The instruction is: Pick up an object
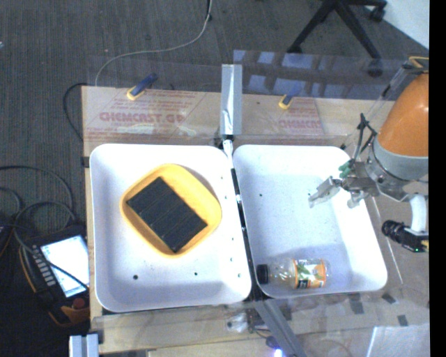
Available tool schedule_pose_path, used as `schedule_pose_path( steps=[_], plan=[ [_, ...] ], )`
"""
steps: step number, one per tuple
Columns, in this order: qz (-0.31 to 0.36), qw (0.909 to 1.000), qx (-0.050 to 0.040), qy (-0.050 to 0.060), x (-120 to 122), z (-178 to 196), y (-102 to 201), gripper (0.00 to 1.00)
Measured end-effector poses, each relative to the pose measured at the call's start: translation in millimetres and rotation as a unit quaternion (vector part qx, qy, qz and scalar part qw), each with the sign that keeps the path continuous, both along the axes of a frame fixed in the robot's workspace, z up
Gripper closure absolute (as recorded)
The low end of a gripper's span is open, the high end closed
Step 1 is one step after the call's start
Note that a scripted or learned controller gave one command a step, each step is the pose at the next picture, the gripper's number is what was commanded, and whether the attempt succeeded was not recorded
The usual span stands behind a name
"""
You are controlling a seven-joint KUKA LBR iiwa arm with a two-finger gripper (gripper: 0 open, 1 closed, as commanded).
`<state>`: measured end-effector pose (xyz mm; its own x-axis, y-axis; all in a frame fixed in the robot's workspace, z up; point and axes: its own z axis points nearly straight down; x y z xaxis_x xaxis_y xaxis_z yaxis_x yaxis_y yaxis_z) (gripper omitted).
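On the counter, two shallow white bins side by side, touching along the middle.

In the left bin, a yellow dish near the centre, a little toward the far side. Holds a dark ribbed pad, flat and turned at an angle, filling most of the dish.

In the right bin, a clear plastic bottle close to the near wall. Lies on its side, with the black cap pointing to the left bin and an orange label around the body. Rest of this bin's floor white, with some small dark dots.

Over the right part of the right bin, the gripper, hanging from the grey arm with the orange band. Points to the left, well apart from the bottle and farther back than it. Whether spread or pressed together, not possible to tell from this angle. Touches neither the bottle nor the bin wall, as far as visible.

Behind the bins, a brown board with red letters and two small clamps on it. Between the bins at the far side, an upright metal bar. On the floor at the left, a tablet with a lit screen and some black cables. At the top, the legs of an office chair.
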<state>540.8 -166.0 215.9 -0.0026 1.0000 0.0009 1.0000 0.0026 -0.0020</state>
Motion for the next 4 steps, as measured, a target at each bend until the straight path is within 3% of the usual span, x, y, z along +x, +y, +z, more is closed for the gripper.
schedule_pose_path(
  steps=[1,2,3,4],
  plan=[
    [0.076,0.9971,0.0004,0.000,-57.2,-45.3,5.5,0.00],
    [0.135,0.9909,-0.0026,-0.007,-52.7,-124.1,17.1,0.00],
    [-0.045,0.9990,-0.0009,0.000,-33.1,-112.3,-16.0,0.00],
    [0.040,0.9991,-0.0061,-0.011,-51.5,-123.6,3.9,0.00]
  ],
)
